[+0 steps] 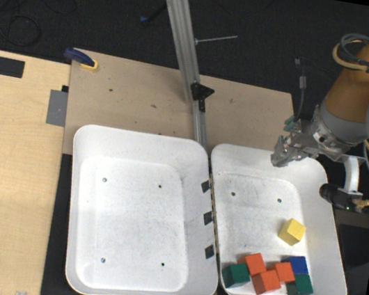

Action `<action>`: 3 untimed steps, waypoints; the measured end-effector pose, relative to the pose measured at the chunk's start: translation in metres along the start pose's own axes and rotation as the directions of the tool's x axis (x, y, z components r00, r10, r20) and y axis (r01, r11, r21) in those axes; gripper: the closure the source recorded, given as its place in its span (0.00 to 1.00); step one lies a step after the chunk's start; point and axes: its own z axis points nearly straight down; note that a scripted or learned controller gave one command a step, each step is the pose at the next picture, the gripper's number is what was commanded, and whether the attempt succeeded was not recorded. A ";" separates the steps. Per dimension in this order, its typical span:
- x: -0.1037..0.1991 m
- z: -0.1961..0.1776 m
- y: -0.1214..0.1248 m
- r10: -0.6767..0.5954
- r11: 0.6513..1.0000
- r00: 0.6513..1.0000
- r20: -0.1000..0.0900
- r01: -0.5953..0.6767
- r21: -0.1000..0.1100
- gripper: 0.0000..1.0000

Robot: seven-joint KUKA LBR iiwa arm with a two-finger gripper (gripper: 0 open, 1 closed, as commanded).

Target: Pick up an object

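Pale wood covers the bench (4, 168), and two shallow white bins sit side by side on it, with dark floor and loose cables behind. From where I stand the grey arm (363, 76), orange above the wrist, comes in from the right and holds its gripper (283, 156) over the far rim of the right bin (266, 166). Its fingers are too small and dark against the rim for me to tell whether they are apart or together, and I see nothing between them.

All the blocks lie nearer to me than the gripper, in the same right bin. A yellow block (291, 231) sits alone, toward the arm's side of the gripper, well apart from it. Farther still, against the near rim, a cluster is packed together: two green blocks (237, 275) at its ends, three orange blocks (265, 280) in the middle, and a blue block (299, 264) touching them.

The left bin (93, 141) lies to the gripper's far side, away from the arm. A slanted aluminium rail (186, 48) rises behind the bins, just beyond the gripper.
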 end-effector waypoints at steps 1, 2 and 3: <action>0.000 -0.064 0.001 -0.001 1.000 1.000 0.001 0.001 -0.003 1.00; 0.050 -0.062 -0.029 -0.004 1.000 1.000 -0.002 0.004 0.007 1.00; 0.098 -0.042 -0.058 -0.004 1.000 1.000 -0.003 0.004 0.010 1.00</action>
